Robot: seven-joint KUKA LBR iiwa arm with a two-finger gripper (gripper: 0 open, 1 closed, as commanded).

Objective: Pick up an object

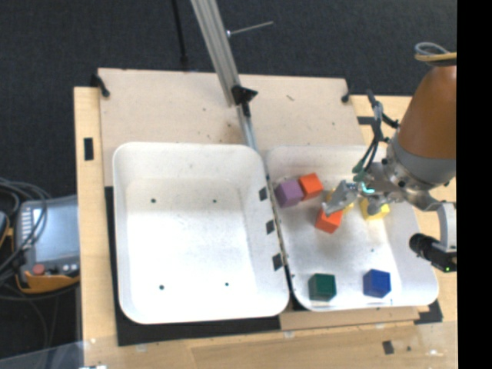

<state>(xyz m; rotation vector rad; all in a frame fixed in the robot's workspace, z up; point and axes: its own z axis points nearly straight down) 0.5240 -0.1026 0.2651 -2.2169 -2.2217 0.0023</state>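
The right bin (pixel 407 283) holds several small blocks. A purple block (pixel 289 193) and an orange block (pixel 310 184) sit side by side near its left wall. A second orange block (pixel 328 221) lies near the middle, and a yellow piece (pixel 376 209) lies to its right, partly hidden under the arm. A green block (pixel 322 286) and a blue block (pixel 377 282) rest near the front edge. My gripper (pixel 343 198) hangs low over the bin, just above and to the right of the second orange block, close to it.
The left bin (pixel 192 156) stands beside the right one. A slanted metal rail (pixel 219 44) runs from the top down to the gap between the bins. A screen with cables (pixel 46 241) lies off the bench at the left.
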